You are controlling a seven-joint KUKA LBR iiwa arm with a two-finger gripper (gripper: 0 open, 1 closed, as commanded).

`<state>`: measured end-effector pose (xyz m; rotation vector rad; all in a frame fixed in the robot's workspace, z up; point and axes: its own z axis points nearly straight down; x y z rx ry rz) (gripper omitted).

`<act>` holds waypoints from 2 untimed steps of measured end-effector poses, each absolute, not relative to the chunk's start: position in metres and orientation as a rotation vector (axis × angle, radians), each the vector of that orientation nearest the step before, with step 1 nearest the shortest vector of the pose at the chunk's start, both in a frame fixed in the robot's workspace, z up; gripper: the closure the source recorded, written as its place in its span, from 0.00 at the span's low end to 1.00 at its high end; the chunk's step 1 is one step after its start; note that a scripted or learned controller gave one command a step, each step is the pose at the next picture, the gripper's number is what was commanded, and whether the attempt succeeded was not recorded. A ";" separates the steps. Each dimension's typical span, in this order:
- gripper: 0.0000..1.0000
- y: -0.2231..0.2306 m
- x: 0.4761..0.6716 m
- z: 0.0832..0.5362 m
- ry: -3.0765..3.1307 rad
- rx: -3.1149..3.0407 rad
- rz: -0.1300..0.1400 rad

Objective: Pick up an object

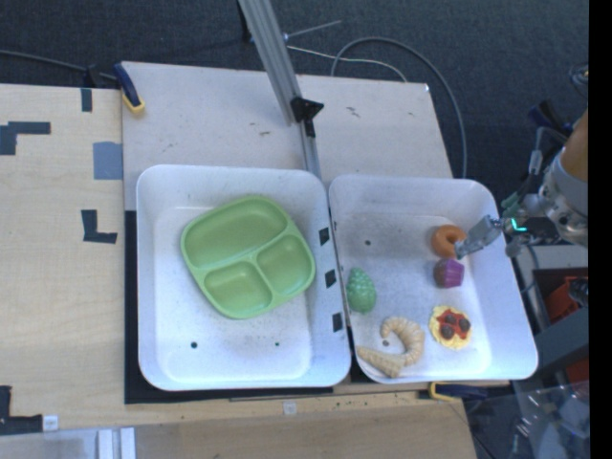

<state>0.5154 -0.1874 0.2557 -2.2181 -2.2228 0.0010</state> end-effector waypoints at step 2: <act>0.00 -0.182 0.515 0.166 -2.220 -2.216 0.007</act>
